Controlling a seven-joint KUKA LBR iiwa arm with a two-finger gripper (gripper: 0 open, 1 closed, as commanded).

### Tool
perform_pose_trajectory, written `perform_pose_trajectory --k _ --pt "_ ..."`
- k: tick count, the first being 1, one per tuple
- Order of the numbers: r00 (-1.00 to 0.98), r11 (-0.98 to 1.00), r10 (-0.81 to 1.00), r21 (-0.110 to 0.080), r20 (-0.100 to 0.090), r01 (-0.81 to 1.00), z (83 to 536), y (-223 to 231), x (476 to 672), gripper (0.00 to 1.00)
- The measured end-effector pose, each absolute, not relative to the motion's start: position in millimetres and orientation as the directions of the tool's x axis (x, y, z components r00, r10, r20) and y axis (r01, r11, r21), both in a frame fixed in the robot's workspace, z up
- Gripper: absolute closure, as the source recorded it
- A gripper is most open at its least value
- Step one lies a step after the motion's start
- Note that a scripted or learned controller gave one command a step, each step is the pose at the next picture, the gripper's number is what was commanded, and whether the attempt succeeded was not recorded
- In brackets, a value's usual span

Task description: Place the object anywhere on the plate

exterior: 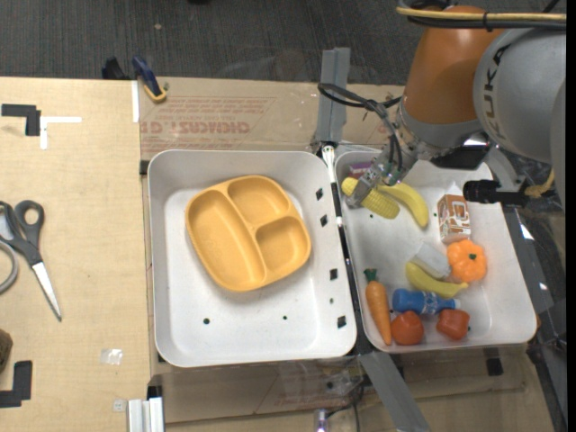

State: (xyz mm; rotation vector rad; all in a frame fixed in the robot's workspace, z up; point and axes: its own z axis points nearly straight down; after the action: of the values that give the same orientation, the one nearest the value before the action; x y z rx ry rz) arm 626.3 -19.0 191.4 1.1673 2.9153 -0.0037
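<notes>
1. Pale wooden bench (72,241) under two shallow white bins side by side; scissors (31,250) at far left of bench, dark carpet beyond.
2. Left bin (171,331): holds a yellow three-compartment plate (247,232), tilted in plan, nothing on it.
3. Right bin (504,322): crowded with toy food — corn cob (378,202), banana (412,201), second banana (432,280), small pumpkin (467,261), carrot (377,309), tomato (407,328), a blue item and a boxed item.
4. Gripper (378,180): down at the far left corner of the right bin, directly over the corn cob, seemingly touching it; jaw state cannot be told from this angle, and no object plainly seen between them.
5. Step in hand, by judgement: picking, not yet carrying.
6. Next move calls for: a firm close on the cob, a lift clear of the bin walls, then travel left across the divide to the plate.
7. Corn cob: short, bright yellow, knobbly, lying slantwise, just beside the banana, likely light and prone to roll.
</notes>
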Motion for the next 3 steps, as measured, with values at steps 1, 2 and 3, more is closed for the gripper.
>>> perform_pose_trajectory --k 1,2,3 --pt "-0.814 0.814 0.581 0.000 -0.001 0.581 223.2 40.8 591.6 1.00" --pt "-0.859 0.859 0.512 0.000 -0.002 0.512 266.3 112.5 601.5 1.00" --pt "-0.757 0.757 0.653 -0.003 0.000 0.653 234.7 202.1 581.2 1.00"
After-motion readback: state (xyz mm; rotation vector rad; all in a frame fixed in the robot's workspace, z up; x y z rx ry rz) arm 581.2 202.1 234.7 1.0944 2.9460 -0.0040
